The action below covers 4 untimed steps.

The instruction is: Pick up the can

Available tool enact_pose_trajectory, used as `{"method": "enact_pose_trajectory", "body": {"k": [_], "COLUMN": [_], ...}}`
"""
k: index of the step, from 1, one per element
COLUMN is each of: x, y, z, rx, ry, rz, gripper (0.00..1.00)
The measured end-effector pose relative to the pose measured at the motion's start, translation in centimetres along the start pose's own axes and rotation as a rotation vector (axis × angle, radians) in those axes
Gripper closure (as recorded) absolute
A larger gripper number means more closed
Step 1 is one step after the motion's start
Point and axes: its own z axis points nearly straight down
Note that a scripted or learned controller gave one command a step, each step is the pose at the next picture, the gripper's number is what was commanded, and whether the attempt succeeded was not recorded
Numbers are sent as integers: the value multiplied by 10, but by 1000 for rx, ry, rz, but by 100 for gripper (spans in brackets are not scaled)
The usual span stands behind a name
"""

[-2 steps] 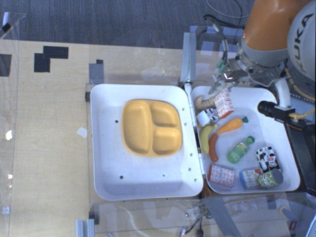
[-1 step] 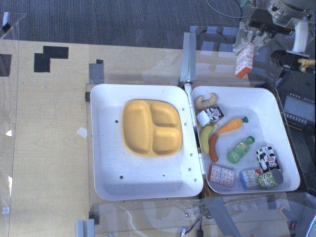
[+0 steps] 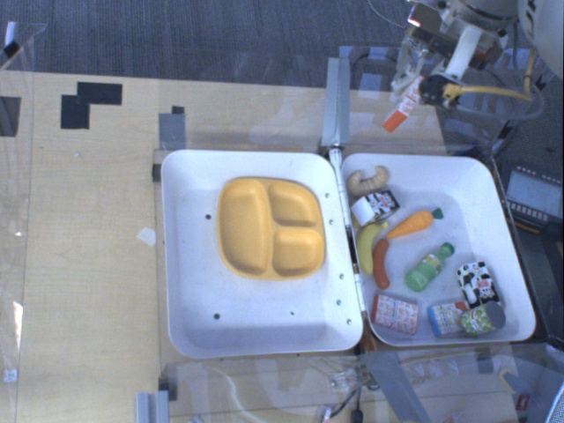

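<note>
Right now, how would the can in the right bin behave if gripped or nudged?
The can looks to lie on its side, so it may roll. A blue pack touches it, probably crowding any grasp.

Two white bins (image 3: pixel 176 263). One yellow divided tray (image 3: pixel 269 227). One each: carrot (image 3: pixel 411 224), banana (image 3: pixel 366 247), sausage (image 3: pixel 381 264), green bottle (image 3: pixel 427 268), ginger root (image 3: pixel 367 180). Two cow-print cartons (image 3: pixel 374 207). One can (image 3: pixel 480 320).

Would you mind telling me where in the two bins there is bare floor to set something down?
Left bin: bare floor rings the yellow tray, widest along the near edge. Right bin: the far right corner, beyond the carrot, is bare. Its left side and near edge, around the can, are crowded.
</note>
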Motion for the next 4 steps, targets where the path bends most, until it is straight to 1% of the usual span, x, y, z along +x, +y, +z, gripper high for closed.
{"method": "enact_pose_trajectory", "body": {"k": [1,2,3,4], "x": [17,54,61,36], "y": [-10,-30,-44,-64], "z": [46,184,140,223], "rx": [1,4,0,2], "ry": [0,-1,2,0], "rz": [132,85,273,153], "gripper": [100,100,100,100]}}
